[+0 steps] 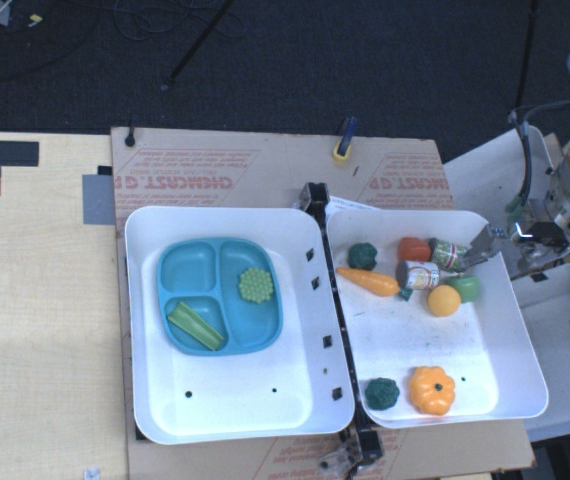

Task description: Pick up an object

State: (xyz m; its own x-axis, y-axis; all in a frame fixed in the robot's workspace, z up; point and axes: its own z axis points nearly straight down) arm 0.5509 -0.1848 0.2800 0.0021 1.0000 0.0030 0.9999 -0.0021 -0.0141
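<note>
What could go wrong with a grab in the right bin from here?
The gripper sits at a tight cluster: the can, jar, orange ball and green piece touch or nearly touch. It may catch two things or knock the carrot aside. Round things may slip.

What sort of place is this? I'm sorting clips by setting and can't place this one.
Most likely a robotics lab bench, not a kitchen: two white bins sit on a cardboard sheet, the food in them looks like plastic toys, such as the carrot and pumpkin, and loose cables trail across the dark floor.
</note>
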